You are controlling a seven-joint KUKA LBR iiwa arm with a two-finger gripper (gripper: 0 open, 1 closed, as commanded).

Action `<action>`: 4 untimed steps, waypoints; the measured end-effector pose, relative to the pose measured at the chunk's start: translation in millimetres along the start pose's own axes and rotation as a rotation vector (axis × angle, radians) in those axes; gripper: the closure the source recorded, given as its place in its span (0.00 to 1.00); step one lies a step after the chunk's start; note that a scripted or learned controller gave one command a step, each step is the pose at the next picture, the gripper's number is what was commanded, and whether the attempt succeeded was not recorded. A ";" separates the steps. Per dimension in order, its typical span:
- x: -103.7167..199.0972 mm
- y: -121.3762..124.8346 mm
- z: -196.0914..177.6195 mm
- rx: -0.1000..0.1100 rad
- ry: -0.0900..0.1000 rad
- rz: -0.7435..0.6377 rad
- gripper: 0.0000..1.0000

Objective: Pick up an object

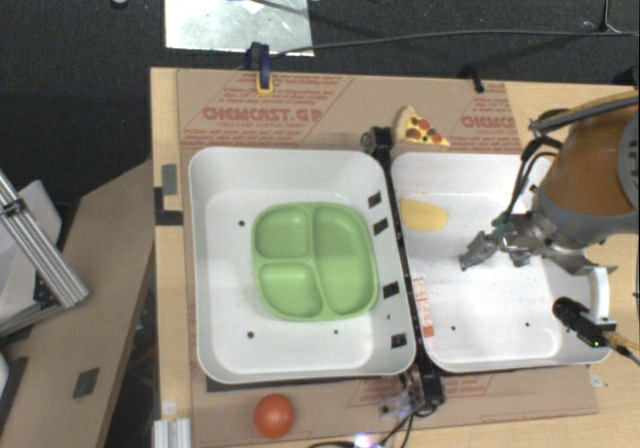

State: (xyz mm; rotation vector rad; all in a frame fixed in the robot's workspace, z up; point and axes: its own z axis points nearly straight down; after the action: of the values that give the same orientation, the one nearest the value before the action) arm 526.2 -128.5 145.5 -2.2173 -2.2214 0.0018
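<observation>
Since the only loose item lying in the right-hand bin (500,341) is the flat yellow piece (424,215) near its upper left corner, that is the likeliest thing to go for, and the step in hand looks like the approach to it. The claw (478,254) hangs low over the middle of that bin, to the right of and below the yellow piece and apart from it; nothing sits between its tips, though whether they are spread or closed I cannot tell from this slanted look. To do this well, the arm (590,186) should carry the claw up and left until it is centred over the piece, then come straight down, since so thin an object leaves little to bite on and may slide against the bin floor. Staying off the bin's wall matters too. The green divided plate (314,261) in the left bin (225,341), the toy pizza slice (421,129) on the table (330,101) and the red ball (274,415) lie farther off.
</observation>
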 end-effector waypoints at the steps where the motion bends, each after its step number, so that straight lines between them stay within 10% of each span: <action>1: -1.9 -7.4 45.2 0.000 0.000 0.001 0.00; 2: -2.3 -5.6 32.2 -0.005 -0.001 0.000 1.00; 4: -11.7 -6.9 -86.7 -0.012 -0.004 -0.002 1.00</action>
State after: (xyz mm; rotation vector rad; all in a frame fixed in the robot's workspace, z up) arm 519.5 -140.3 232.2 -2.2223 -2.2319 -0.0071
